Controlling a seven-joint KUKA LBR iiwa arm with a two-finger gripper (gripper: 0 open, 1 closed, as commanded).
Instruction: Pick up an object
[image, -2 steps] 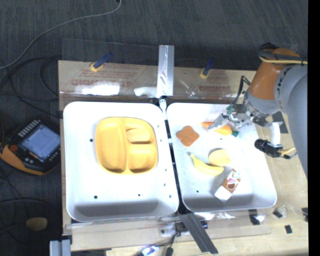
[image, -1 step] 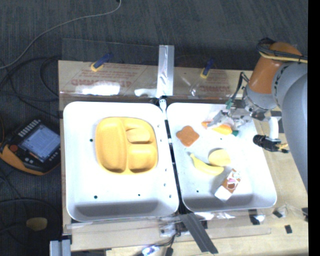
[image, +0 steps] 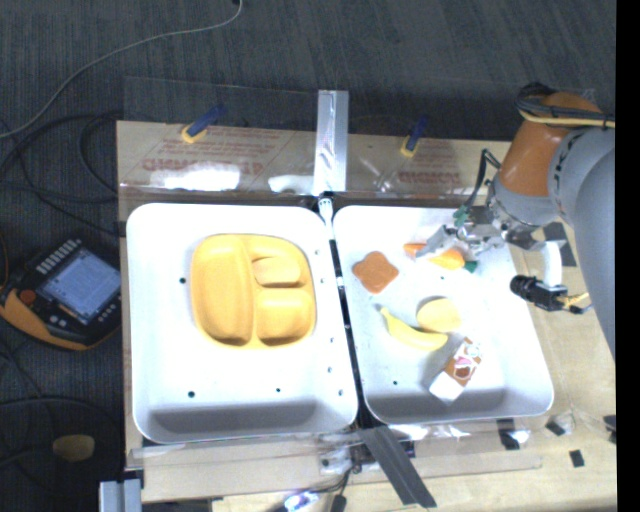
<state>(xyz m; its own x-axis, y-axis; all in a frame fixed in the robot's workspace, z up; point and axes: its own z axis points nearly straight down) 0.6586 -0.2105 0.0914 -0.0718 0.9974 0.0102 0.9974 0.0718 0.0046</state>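
My gripper (image: 458, 240) hangs over the back of the right bin (image: 520, 390), with the grey arm and its orange band (image: 530, 160) rising to the upper right. Just beneath it lie a small orange-and-yellow piece (image: 447, 260) and an orange bit (image: 413, 248); I cannot tell whether the gripper touches either one. Further left in that bin lies a brown toast-like slice (image: 375, 271). A yellow banana (image: 408, 331) and a pale yellow round piece (image: 438, 314) lie mid-bin. A small white and red carton (image: 457, 370) rests near the front.
The left bin (image: 160, 400) holds a yellow divided tray (image: 252, 290). A metal divider (image: 340, 300) runs between the bins. A handheld pendant (image: 68, 290) lies on the floor to the left. A black fitting (image: 535, 290) juts out at the right bin's edge.
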